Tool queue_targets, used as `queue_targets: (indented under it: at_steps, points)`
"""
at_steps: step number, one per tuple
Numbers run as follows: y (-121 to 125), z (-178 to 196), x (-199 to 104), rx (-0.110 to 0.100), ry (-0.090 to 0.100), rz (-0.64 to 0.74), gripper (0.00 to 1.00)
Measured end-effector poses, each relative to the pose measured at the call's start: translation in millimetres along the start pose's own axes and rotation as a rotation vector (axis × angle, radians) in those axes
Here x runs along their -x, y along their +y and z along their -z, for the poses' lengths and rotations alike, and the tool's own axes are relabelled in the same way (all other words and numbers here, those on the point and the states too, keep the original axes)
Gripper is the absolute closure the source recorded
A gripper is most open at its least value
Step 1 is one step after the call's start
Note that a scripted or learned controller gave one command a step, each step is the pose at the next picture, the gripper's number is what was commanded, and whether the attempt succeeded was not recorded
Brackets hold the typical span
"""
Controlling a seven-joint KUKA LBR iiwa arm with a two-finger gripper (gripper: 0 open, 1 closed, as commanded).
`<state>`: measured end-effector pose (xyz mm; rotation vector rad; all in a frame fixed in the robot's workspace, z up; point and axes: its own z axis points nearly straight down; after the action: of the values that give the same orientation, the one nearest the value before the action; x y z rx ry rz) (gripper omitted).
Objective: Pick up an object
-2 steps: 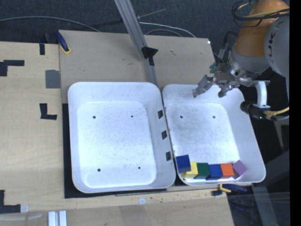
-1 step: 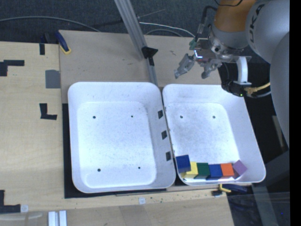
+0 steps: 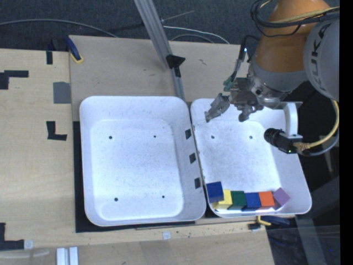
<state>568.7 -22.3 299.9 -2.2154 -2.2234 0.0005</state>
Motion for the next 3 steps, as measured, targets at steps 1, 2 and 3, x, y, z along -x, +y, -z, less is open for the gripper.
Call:
queue_targets:
  at_steps: [1, 2, 3]
  points:
    - [78, 48, 70, 0.010, -0.006, -0.006, 0.00]
    - [76, 56, 66, 0.002, -0.004, -0.001, 1.00]
    - [78, -50, 106, -0.007, -0.003, -0.006, 1.00]
